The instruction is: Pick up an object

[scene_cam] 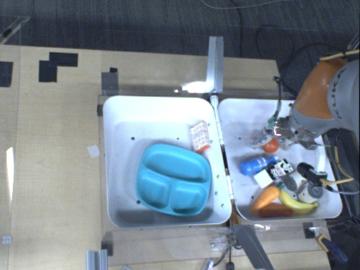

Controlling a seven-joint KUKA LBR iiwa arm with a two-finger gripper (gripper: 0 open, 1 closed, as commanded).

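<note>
Arm [329,97]: reaches in from 3 o'clock over the right bin [243,114].
Gripper [277,133]: low in the bin; whether it is open or shut, cannot tell.
Ball [271,145]: orange-red, just at 7 o'clock of the gripper, near or touching.
Bottle [256,165]: blue, long axis 2-to-8 o'clock, farther off.

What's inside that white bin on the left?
The left bin holds a blue divided tray and a small packet by its right wall. Whatever lies beneath the tray is covered.
</note>
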